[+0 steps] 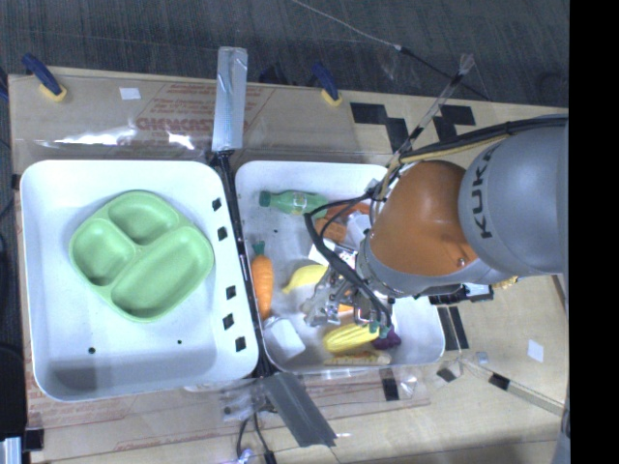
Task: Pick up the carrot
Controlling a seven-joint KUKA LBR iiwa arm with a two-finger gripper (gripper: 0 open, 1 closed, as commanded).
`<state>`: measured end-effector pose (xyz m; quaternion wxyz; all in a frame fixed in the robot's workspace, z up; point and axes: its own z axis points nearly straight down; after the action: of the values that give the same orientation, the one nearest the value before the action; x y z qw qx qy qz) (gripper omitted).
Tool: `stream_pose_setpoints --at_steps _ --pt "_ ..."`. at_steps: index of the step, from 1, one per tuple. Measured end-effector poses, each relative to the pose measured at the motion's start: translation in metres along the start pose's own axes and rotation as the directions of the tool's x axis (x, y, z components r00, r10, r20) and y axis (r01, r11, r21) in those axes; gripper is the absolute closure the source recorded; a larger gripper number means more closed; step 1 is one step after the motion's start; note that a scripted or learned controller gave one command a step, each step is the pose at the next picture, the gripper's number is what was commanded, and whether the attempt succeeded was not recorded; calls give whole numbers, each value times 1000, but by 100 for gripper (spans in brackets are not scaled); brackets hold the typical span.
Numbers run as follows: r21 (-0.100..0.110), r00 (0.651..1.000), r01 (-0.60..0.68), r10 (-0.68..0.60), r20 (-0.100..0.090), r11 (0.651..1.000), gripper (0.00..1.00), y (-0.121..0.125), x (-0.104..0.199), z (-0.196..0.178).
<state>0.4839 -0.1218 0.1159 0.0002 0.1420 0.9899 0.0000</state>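
Note:
An orange carrot [262,282] lies lengthwise along the left wall of the right bin [290,174], its green top pointing to the far side. My gripper [334,307] hangs low in the same bin, to the right of the carrot and apart from it, between a yellow lemon-like piece [304,277] and a yellow corn-like toy [348,337]. The arm's orange band and grey body cover the bin's right half.
A green bottle [287,201] lies at the far side of the right bin, and a white block [283,337] sits near its front left corner. The left bin [58,365] holds a green divided plate [141,253]. A metal bar divides the bins.

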Motion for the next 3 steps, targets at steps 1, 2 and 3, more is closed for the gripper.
stream_pose_setpoints --at_steps 1,2,3 --pt "7 991 135 -135 12 991 100 22 11 21" --pt "11 990 133 -133 46 991 0 21 2 15" --pt "6 990 141 -141 28 990 100 24 5 7"
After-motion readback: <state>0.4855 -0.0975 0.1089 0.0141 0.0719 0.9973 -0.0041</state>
